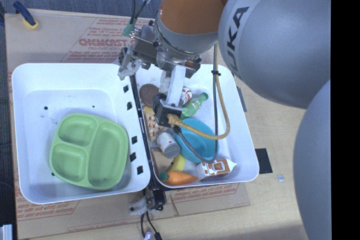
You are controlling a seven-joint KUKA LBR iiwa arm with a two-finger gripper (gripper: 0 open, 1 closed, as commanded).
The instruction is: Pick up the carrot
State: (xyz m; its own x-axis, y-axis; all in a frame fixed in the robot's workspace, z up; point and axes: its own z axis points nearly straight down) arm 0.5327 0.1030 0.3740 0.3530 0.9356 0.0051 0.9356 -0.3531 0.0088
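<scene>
One tapered orange carrot (181, 179), smooth green three-section plate (89, 150), round blue bowl (203, 146)

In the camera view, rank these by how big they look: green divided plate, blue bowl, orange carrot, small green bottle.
1. Green divided plastic plate, clearly largest.
2. Round blue bowl, though partly covered.
3. Orange carrot and small green bottle: they look about alike and both are partly hidden, so I leave them unranked.

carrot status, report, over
Gripper over right bin's far-left corner. Small orange carrot lies at near wall, apart from gripper. Yellow banana and white carton crowd it.
</scene>
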